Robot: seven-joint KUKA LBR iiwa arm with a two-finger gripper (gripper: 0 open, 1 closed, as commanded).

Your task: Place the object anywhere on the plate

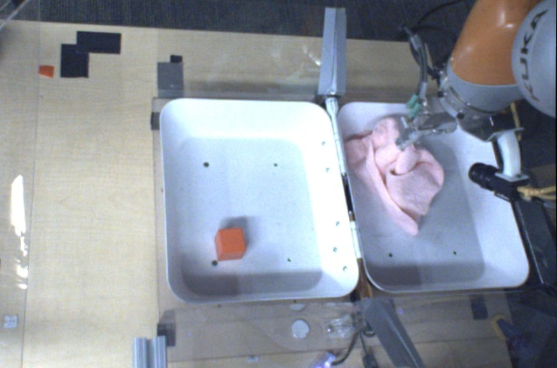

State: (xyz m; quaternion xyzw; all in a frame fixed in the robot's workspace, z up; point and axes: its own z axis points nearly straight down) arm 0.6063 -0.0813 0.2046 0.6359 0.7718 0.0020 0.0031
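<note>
A small orange cube (pixel 231 244) rests on the floor of the left white bin (pixel 183 184), near its front left. A crumpled pink cloth (pixel 396 173) lies in the right white bin (pixel 487 244), against its back left wall. My gripper (pixel 414 130) hangs at the cloth's upper right edge and touches or nearly touches the fabric. The grey arm with its orange band (pixel 489 27) reaches in from the back right above it.
A metal divider (pixel 332 53) stands upright behind the seam between the two bins. A black cable connector (pixel 494 178) juts over the right bin's right side. Black markers (pixel 87 51) lie on the wooden bench at the far left.
</note>
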